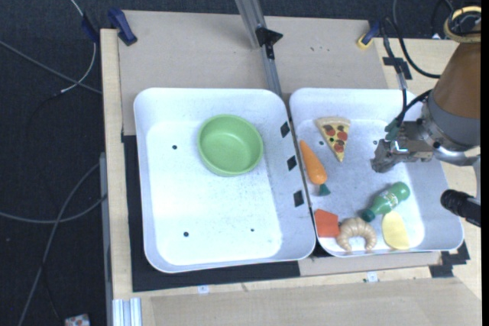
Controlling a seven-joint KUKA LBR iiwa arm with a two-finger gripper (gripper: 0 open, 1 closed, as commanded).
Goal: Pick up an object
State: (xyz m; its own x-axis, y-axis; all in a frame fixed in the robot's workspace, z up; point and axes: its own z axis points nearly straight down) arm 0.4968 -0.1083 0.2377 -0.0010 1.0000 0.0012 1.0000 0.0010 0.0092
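The right bin [367,101] holds a pizza slice [335,137], an orange carrot [312,163], a green bottle [386,201], a yellow lemon-like piece [396,231], a croissant [357,234] and a red block [326,223]. My gripper [386,156] hangs over the right part of this bin, above the green bottle and right of the pizza slice. I see nothing between its fingers. A green bowl [230,144] sits in the left bin [160,187].
A metal rod [248,0] slants down from the top to the gap between the bins. Black clips [290,162] line the divider. Blue clamps [121,27] hold the bench's far corners. Cables lie to the right and left.
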